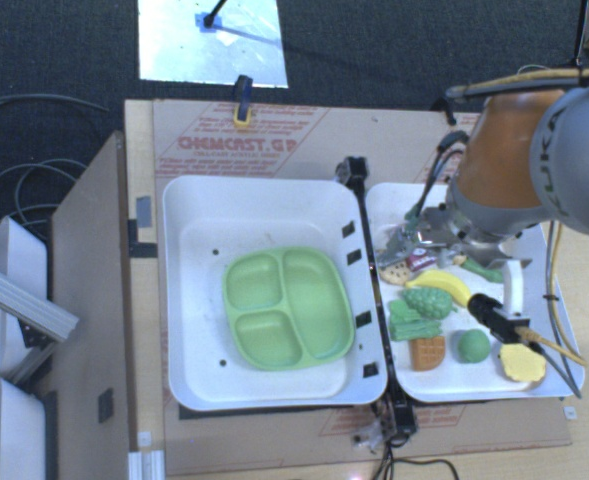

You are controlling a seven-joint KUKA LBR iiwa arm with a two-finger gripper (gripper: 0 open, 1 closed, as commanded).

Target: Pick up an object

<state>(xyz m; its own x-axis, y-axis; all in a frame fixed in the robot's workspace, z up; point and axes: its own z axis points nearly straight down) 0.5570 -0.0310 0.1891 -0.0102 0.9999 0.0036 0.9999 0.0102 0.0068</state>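
Observation:
My gripper [412,242] hangs low over the upper left part of the right bin [386,200], under the grey and orange arm [519,153]. Just below it lie a brown dotted cookie-like piece [395,269] and a pink-purple item [423,262]. A yellow banana [444,285] lies in front of these, and a green leafy toy [424,304] rests against the banana. The arm hides the back right part of this bin.
Near the right bin's front edge are an orange block [427,352], a green ball [473,345] and a pale yellow piece [521,362]. The left bin [196,214] holds a green divided plate [287,307]. A black divider [364,258] separates the bins.

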